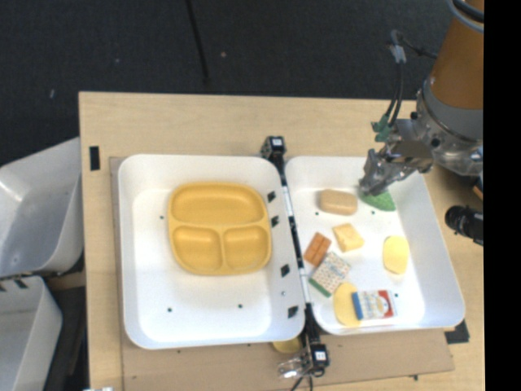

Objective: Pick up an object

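Claw [376, 182]: low over the back of the right bin [435, 292], right above a green piece [383, 199]; whether it is released or clenched I cannot tell, and nothing can be seen held in it.
Likely target: the green piece, judging by how the claw sits over it; it lies flat on the bin floor near the back wall, mostly covered by the claw.
Green piece, heading: too little of it shows to name a long axis or which way it points.
Neighbour: a tan bread roll [337, 202] lies just beside the green piece, toward the divider; its long axis runs roughly across the bin, left to right.
Risk one: the green piece looks thin and flat, so the claw may close above it and come up with nothing.
Risk two: a descent slightly off could nudge the bread roll or push the green piece against the back wall.
Other things: a yellow cheese cube [348, 237], a yellow lemon-like piece [396, 254], an orange block [317, 248] and a patterned card [330, 274] lie well apart from the claw.
Left bin [146, 316]: carries a yellow divided plate [220, 226], away from the action.
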You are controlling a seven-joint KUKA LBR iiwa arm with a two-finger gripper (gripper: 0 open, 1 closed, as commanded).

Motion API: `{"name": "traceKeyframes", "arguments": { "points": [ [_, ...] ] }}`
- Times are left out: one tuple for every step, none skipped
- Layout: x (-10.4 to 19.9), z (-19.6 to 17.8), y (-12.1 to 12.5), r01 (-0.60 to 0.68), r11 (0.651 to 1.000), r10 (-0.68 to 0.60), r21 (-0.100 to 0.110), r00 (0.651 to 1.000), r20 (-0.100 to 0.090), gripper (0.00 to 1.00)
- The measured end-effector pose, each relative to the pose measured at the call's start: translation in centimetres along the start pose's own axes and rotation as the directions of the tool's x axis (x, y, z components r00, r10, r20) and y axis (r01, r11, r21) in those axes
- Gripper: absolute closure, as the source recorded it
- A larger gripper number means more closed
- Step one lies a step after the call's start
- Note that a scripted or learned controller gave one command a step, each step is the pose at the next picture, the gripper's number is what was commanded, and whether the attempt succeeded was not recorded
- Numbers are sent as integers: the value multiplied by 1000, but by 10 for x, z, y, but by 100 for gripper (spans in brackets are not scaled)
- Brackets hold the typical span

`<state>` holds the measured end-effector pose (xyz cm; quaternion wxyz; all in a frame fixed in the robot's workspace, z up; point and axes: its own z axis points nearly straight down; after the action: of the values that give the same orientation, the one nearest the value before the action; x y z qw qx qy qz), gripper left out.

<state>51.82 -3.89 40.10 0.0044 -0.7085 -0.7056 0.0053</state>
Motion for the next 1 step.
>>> {"name": "traceKeyframes", "arguments": {
  "points": [
    [54,119,-30,10,1000,-10,1,1000,-2,100]
  ]
}}
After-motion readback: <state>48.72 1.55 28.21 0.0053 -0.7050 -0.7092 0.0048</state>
